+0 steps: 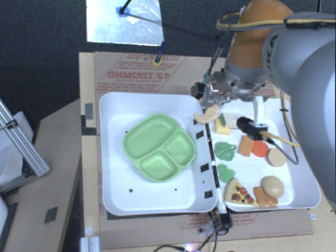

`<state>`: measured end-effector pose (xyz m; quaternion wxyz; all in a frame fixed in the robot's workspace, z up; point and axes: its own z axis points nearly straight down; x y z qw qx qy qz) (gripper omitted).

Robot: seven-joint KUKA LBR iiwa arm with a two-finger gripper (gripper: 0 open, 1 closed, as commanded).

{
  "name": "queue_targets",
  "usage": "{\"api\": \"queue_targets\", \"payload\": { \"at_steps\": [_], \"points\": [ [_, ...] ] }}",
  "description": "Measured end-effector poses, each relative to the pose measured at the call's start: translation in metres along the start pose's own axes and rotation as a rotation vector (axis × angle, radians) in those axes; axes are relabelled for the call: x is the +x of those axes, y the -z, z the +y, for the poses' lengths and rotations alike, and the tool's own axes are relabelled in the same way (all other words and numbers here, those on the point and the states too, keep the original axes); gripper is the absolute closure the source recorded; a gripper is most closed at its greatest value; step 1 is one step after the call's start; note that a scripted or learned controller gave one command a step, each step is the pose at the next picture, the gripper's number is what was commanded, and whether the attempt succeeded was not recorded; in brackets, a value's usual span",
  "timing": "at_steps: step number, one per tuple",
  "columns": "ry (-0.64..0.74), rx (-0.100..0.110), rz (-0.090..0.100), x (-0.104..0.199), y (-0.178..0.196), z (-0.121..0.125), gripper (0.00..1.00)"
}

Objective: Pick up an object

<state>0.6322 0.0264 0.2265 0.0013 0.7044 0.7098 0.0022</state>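
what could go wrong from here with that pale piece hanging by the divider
1. The pale food piece hangs at the claw right above the wall between the bins; a weak hold could drop it onto the divider.
2. Falling right, it might land on the cheese wedge and nudge it.

Both bins, the left bin [113,193] and the right bin [307,190], are plain white. The divided plate [159,147] is pale green throughout. The arm [310,62] is grey, with an orange band [257,30] above the wrist. Toy food colours: the pizza slice [239,192] is tan with red spots; the two leaves [226,151] are green; the wedge [222,126] is pale yellow; the round piece [260,149] is red-orange; the bun [272,186] is beige. The board [131,72] is tan cardboard (red printed lettering). The sheet [125,14] behind it is silvery.
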Motion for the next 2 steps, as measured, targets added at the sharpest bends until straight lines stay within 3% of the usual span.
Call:
{"api": "queue_targets", "payload": {
  "at_steps": [1, 2],
  "points": [
    [-0.002, 0.001, -0.001, 0.013, -0.009, 0.015, 1.0],
    [-0.002, 0.003, -0.002, 0.013, 0.001, 0.005, 1.0]
  ]
}}
